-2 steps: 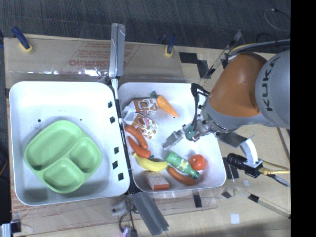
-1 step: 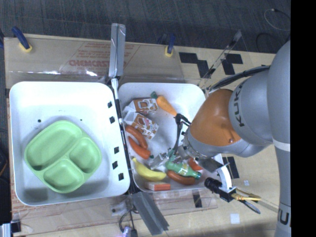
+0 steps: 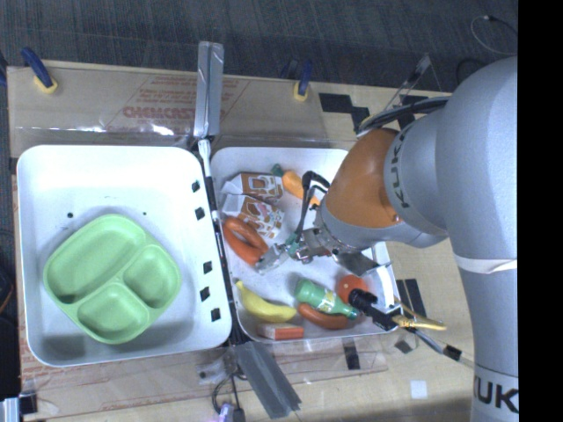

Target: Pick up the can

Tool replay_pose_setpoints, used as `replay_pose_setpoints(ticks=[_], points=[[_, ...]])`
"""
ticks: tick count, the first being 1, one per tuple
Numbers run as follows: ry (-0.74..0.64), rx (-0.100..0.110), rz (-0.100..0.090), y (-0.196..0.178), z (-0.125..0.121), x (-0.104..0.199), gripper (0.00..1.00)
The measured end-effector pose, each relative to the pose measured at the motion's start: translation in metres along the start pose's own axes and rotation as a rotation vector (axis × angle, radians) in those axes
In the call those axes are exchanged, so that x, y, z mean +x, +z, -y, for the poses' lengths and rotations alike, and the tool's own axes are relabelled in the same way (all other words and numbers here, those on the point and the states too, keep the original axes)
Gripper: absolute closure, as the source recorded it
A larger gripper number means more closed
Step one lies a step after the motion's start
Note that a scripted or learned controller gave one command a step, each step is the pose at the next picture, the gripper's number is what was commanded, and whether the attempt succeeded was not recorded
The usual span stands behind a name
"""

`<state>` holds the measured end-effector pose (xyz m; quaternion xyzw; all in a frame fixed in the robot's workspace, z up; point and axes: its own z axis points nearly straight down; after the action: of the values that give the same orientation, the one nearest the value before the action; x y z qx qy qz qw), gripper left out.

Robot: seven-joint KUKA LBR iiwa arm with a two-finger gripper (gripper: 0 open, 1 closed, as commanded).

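While the left bin point(image 3: 35, 236) holds a green tray point(image 3: 110, 275), the right bin point(image 3: 264, 158) holds toy food; pincer point(image 3: 280, 255) state unclear.

- Two white bins: the left bin point(image 3: 35, 236) and the right bin point(image 3: 242, 161).
- One green plate point(image 3: 110, 278) with three parts, in the left bin.
- One yellow banana point(image 3: 264, 306).
- One green bottle point(image 3: 324, 297).
- Two small brown boxes point(image 3: 261, 185), point(image 3: 260, 209).
- Two blue clips point(image 3: 37, 69), point(image 3: 303, 79) on the table's far edge.
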<state>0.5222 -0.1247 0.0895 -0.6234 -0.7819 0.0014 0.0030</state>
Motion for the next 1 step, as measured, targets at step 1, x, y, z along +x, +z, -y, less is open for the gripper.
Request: replay_pose_setpoints(ticks=[1], points=[[0.095,0.001,0.001,-0.0005,-0.0351,-0.0589,0.00]])
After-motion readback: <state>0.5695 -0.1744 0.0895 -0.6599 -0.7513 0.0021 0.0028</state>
